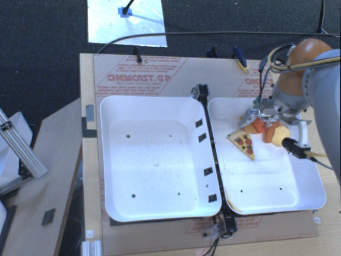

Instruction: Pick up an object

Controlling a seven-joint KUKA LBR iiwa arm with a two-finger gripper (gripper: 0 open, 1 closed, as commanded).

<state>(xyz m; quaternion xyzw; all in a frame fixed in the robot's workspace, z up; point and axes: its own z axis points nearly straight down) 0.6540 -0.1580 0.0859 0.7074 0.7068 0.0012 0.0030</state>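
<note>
In the right bin (277,196) lies a toy pizza slice (243,143), yellow with red dots, near the bin's left side. Just to its right sit an orange-red piece (257,126) and a yellow-orange rounded piece (277,134), close together. My gripper (262,115) hangs over the bin's far right part, right above these orange pieces. The wrist hides its fingertips, and I see nothing clearly between them.
The left bin (154,159) stands beside the right one, with a black clip strip (208,153) along their shared edge. A black cable plug (294,147) with its lead runs off the arm over the right bin's right side. Cardboard sheet (144,76) underlies both bins.
</note>
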